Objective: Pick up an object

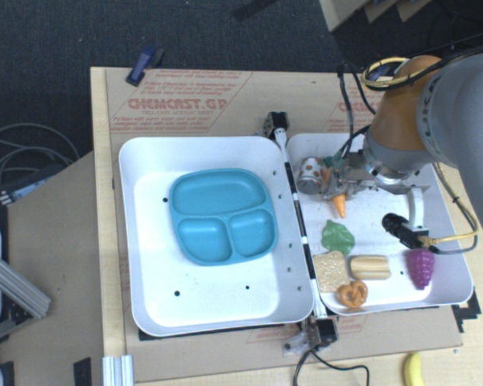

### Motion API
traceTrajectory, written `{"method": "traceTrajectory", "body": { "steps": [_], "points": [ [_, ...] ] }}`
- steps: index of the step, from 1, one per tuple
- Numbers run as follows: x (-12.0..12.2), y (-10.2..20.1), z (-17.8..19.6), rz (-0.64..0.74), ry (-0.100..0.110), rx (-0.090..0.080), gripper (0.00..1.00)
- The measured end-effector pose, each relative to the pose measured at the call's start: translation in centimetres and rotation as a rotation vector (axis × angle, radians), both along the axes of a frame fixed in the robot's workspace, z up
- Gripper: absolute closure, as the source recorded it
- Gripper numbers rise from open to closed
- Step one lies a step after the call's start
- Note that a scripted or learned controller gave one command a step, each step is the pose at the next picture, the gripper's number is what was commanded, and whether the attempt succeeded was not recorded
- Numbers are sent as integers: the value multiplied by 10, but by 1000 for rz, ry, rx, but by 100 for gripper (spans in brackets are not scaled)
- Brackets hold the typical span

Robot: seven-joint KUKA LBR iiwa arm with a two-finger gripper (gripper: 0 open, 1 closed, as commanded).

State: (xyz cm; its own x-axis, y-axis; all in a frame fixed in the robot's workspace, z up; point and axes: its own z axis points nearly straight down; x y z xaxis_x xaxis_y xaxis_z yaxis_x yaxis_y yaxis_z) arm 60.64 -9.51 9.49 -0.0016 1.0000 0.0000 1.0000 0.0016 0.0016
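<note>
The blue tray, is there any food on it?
No. The blue tray has nothing in its three compartments; the toy foods lie in the right bin.

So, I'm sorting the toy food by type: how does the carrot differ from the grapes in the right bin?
The carrot is orange, slim and tapered; the grapes are purple, a knobbly bunch and look bulkier. The carrot lies in the upper part of the right bin, just beside the gripper; the grapes lie near the bin's lower right corner, well apart from it. Both rest on the bin floor.
</note>
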Motion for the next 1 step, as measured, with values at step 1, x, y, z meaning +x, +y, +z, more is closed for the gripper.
{"method": "traceTrajectory", "body": {
  "steps": [1],
  "points": [
    [-30,70,91,1,-1,1,100]
  ]
}}
